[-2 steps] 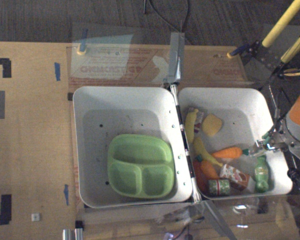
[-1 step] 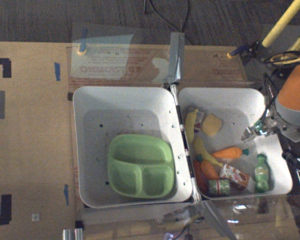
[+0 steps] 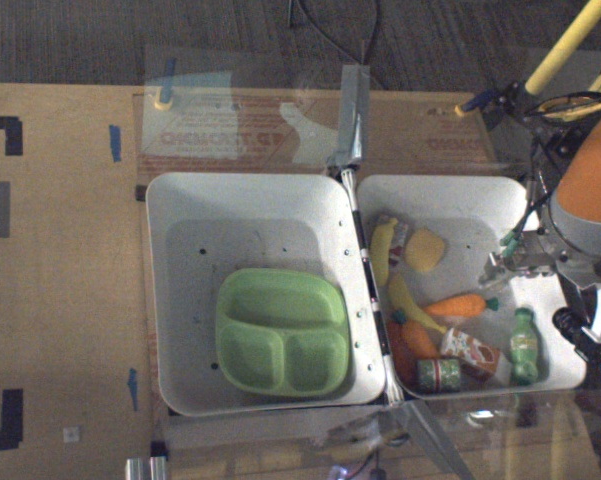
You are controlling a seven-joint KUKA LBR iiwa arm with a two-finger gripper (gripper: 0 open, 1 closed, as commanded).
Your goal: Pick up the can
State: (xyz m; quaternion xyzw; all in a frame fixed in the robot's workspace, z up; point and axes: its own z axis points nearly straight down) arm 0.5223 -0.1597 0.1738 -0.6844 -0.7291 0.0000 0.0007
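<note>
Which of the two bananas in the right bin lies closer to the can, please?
The lower banana, slanting down toward the can. The other banana stands upright along the divider, farther up.

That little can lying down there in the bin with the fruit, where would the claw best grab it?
Likely across the can's round body near its middle, coming straight down from above. It lies on its side close to the right bin's front wall, with a carrot and a red-and-white packet crowding it, so its top is the freest side. The gripper sits further back in the bin.
</note>
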